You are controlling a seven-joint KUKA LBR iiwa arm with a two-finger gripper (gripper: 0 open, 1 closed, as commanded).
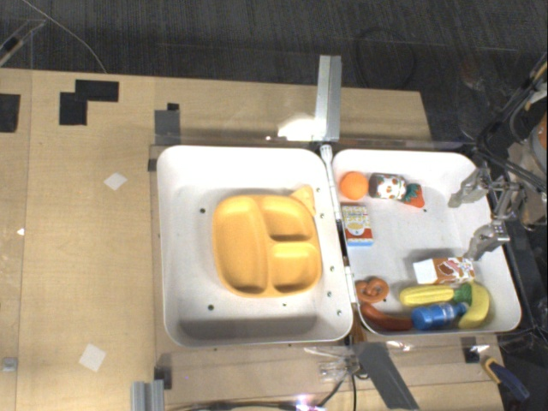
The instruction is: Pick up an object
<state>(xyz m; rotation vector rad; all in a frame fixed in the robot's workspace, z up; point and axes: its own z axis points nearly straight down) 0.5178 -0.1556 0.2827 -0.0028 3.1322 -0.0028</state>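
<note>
The gripper [481, 217] hangs over the right bin's [402, 276] right edge, its 2 fingers apparently spread around nothing, so the approach step stands, needing a descent onto the nearby snack packet [452, 271].

My gripper [479, 218] hangs at the right edge of the right bin, over its right rim, roughly halfway between the far and near corners. My 2 metal fingers [467, 191] are spread well apart, 1 toward the far side and 1 toward the near side, both tips pointing left into the bin. Nothing sits between them. Behind the fingers my wrist runs off to the right, a cluster of grey metal parts and dark cables. A sliver of my orange band shows at the view's right edge. The rest of my arm lies beyond that edge, so I can't describe how it bends.
</note>
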